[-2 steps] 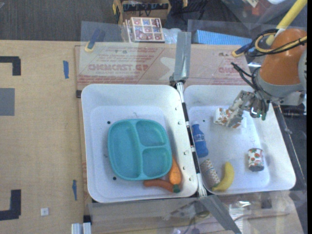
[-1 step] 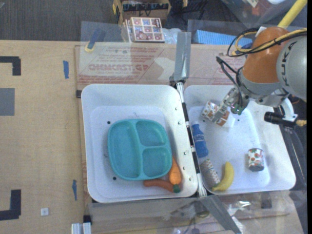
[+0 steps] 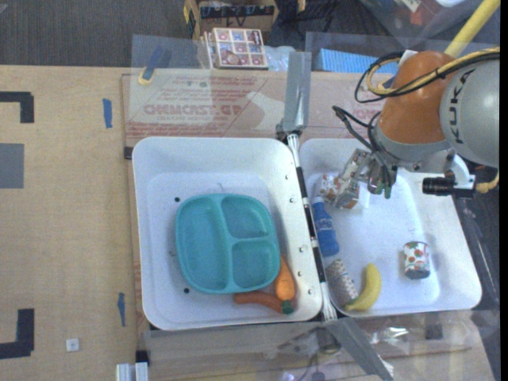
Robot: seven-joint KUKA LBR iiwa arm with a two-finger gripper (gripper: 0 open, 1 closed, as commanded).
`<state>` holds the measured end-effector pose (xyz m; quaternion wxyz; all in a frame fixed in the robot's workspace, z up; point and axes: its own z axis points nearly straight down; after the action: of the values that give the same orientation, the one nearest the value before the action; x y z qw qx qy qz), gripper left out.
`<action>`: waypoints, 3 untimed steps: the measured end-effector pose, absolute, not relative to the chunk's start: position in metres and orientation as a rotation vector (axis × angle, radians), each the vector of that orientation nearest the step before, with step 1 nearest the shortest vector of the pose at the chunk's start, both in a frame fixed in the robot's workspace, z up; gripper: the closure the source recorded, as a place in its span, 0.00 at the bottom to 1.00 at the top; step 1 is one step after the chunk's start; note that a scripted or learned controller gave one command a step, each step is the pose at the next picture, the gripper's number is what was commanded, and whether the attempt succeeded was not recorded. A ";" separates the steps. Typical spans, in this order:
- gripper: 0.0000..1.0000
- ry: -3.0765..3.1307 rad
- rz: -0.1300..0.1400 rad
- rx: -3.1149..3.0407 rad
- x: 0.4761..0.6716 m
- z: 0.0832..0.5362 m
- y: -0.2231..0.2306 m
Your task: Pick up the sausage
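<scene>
The sausage (image 3: 254,298), thin and reddish-orange, lies in the left bin (image 3: 151,213) along its front wall, just below the teal divided plate (image 3: 226,243). Its right end touches an orange carrot (image 3: 286,280) with a green tip. My gripper (image 3: 355,179) hangs low over the back left part of the right bin (image 3: 444,213), far from the sausage, right beside a small white and red packet (image 3: 331,188). Whether it touches the packet is unclear.
In the right bin lie a blue bottle (image 3: 323,225) along the left wall, a speckled grey object (image 3: 341,276), a banana (image 3: 365,288) and a small printed can (image 3: 415,259). A raised divider (image 3: 305,213) separates the two bins.
</scene>
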<state>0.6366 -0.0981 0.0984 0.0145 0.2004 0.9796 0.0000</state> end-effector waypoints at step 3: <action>1.00 2.624 -0.001 1.726 0.649 0.129 -0.108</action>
<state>0.6488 -0.1082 0.1293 0.0004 0.5496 0.8354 -0.0002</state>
